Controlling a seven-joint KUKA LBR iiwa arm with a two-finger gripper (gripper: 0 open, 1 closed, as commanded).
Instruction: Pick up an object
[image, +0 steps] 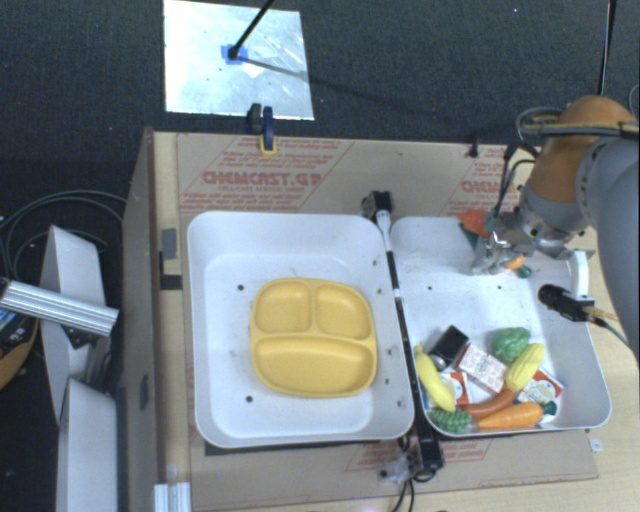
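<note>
while a small orange object (516, 265) is lying at the right bin's (590, 400) far edge, the metal pincer (494, 255) is hovering right beside it; whether it is spread or pinching, i cannot tell. glossy plastic food (487, 380) is crowding the near corner. a smooth yellow divided plate (312, 336) is sitting in the left bin (215, 300).

The scene is evenly and brightly lit from above. Glare is seen on the foil sheet (238, 60); shadows are soft, and slight blur is noted throughout.
</note>
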